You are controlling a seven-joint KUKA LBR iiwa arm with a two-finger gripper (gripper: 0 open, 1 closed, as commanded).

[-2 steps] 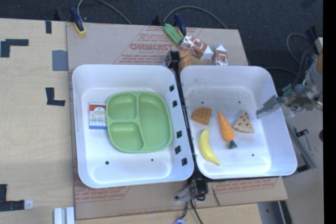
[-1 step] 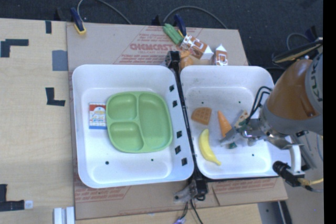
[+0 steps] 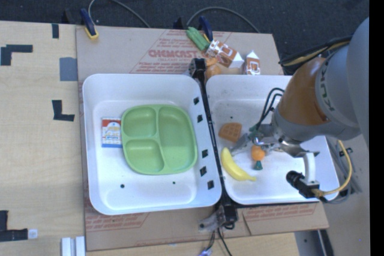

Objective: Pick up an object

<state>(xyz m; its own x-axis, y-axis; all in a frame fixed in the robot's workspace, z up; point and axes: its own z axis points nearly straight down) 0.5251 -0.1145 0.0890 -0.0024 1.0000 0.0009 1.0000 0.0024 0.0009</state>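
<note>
In the right bin (image 3: 312, 192) lie a yellow banana (image 3: 236, 167), a brown waffle-like square (image 3: 230, 130) and a small orange fruit with a green top (image 3: 258, 154). My gripper (image 3: 254, 145) is down in this bin, right over the orange fruit, and it is open. One grey finger (image 3: 240, 143) points left toward the waffle piece and the banana's upper end. The orange fruit sits at the fingertips, touching or nearly touching them. The arm's wrist hides the bin floor to the right of it.
The left bin (image 3: 96, 183) holds a green divided plate (image 3: 159, 139) and a small printed card (image 3: 111, 132) beside it. Behind the bins, on cardboard, lie a green item (image 3: 197, 38) and small cartons (image 3: 222, 55). A black divider (image 3: 207, 129) separates the bins.
</note>
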